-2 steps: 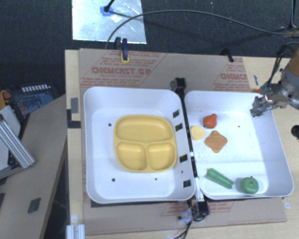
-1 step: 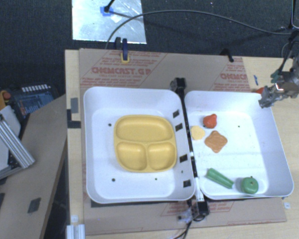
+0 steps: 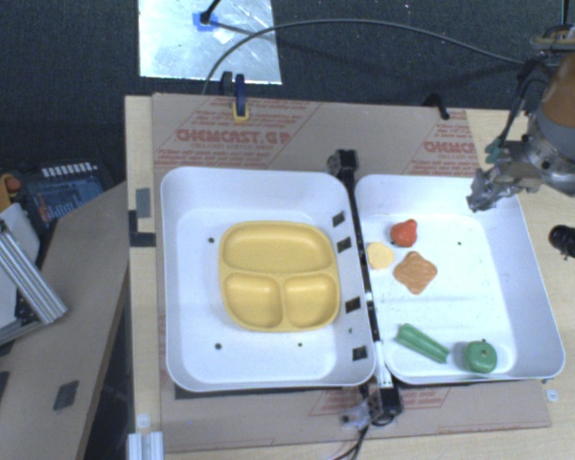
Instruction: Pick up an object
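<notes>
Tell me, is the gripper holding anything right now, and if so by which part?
Nothing is held. The gripper hangs over the far right corner of the right bin, apart from the toy foods lying inside it.

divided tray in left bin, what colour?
Yellow. The divided tray shows clearly in the camera view, sitting in the left bin.

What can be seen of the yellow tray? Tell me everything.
The yellow tray lies flat in the left white bin, roughly centred on its floor. It looks like smooth moulded plastic, rectangular with rounded corners, divided into three compartments: one wide one along the far side and two smaller ones nearer the camera. Nothing lies in it or touches it besides the bin.
</notes>
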Action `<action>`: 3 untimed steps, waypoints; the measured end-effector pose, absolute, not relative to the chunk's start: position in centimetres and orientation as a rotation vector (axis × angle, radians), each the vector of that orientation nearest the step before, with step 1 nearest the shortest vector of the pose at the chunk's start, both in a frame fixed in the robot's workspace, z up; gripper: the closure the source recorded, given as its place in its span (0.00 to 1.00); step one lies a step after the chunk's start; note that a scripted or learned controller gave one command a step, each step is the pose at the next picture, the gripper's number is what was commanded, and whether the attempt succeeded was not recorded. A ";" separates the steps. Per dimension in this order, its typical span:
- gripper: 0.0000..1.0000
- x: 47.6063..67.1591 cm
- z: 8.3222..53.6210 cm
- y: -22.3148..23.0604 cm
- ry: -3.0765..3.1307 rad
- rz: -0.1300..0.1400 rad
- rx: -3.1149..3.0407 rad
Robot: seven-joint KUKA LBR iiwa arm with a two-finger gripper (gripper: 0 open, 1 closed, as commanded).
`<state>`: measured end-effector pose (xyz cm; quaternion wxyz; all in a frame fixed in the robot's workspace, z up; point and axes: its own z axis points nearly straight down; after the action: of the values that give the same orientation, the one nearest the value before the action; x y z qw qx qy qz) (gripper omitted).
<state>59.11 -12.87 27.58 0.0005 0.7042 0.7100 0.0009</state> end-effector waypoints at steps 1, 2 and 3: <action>1.00 56.5 26.5 -8.2 2.231 0.000 2.214; 1.00 54.8 26.5 -3.6 2.231 0.001 2.213; 1.00 53.5 26.3 1.3 2.232 0.002 2.212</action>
<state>53.47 1.34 26.33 -0.0003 0.7039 0.7103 0.0006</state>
